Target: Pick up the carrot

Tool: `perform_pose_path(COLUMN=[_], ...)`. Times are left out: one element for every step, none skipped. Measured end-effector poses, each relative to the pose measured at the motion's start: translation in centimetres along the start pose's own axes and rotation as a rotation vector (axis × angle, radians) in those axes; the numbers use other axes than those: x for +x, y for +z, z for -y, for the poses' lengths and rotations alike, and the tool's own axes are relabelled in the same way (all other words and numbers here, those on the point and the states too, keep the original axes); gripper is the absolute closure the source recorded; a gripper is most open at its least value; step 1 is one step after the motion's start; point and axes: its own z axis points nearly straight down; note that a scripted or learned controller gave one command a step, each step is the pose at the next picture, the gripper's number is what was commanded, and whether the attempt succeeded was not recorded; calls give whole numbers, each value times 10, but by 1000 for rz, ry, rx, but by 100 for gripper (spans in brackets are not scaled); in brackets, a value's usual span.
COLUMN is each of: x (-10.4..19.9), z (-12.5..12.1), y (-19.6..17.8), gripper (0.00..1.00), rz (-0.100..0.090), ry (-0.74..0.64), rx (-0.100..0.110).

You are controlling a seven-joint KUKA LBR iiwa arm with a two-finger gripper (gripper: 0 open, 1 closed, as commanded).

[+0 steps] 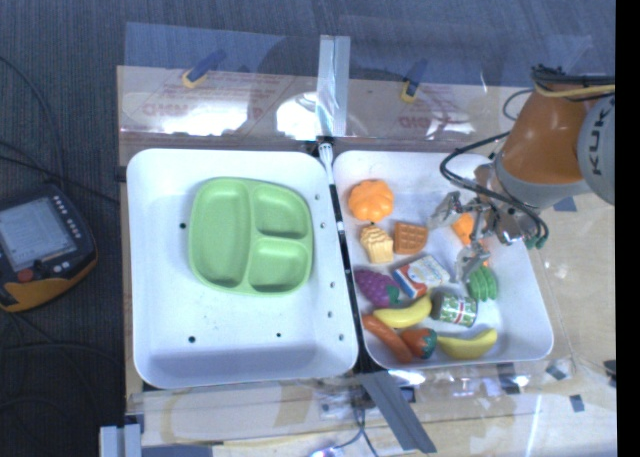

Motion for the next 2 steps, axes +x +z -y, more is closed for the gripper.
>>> perform_pose_path(x=[-3, -21], z=[0, -64], y=[-13, -78], gripper=[100, 100], rz=[5, -3], ry=[-1, 146], rx=[6, -3])
